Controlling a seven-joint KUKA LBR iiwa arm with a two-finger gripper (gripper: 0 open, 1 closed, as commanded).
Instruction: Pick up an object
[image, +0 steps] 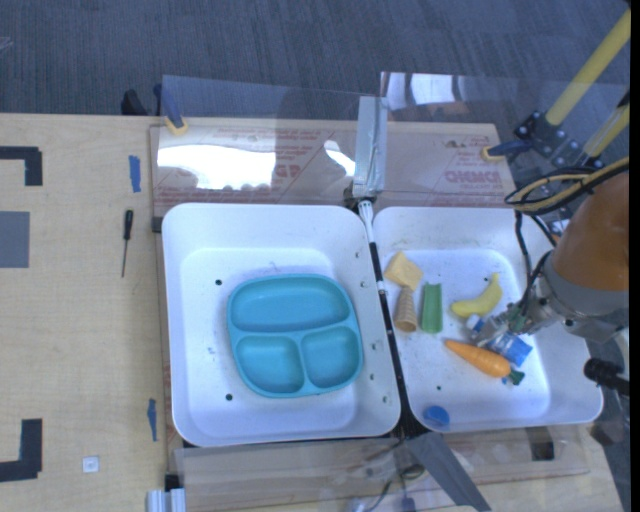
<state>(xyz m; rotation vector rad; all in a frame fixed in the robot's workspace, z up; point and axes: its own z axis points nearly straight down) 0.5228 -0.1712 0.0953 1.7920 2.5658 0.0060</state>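
Note:
The right bin (560, 405) holds several small toys: a yellow wedge (404, 269), a tan cone (405, 310), a green bar (431, 307), a yellow banana (480, 298), an orange carrot (480, 359), a blue-and-white item (508, 346) and a blue cap (436, 415). My gripper (515, 322) reaches in from the right, low in this bin, right beside the blue-and-white item and just right of the banana. Its tips are too small and cluttered to read.
The left bin (190, 260) holds a teal divided plate (295, 333) with three compartments. A clear panel and a metal divider (369, 150) stand behind the bins. Cables and yellow rods (590, 70) lie at the upper right.

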